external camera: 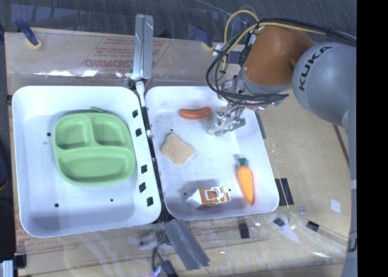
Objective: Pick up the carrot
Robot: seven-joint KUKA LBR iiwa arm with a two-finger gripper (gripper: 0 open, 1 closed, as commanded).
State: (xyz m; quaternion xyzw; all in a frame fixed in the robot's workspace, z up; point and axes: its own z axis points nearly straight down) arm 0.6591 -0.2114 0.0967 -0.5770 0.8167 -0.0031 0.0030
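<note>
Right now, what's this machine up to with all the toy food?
A grey arm reaches in from the right over the right bin. Its gripper hovers near the bin's far side, just beside a sausage. The carrot it is meant to pick up lies untouched near the bin's right front corner. A slice of bread and a small carton lie there too. The left bin holds a green plate.

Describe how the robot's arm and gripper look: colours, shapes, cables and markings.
The arm is rounded and grey, with dark KUKA lettering on its side. An orange band wraps it above the wrist. Yellow and black cables loop beside that band. The gripper is small, silvery metal.
</note>
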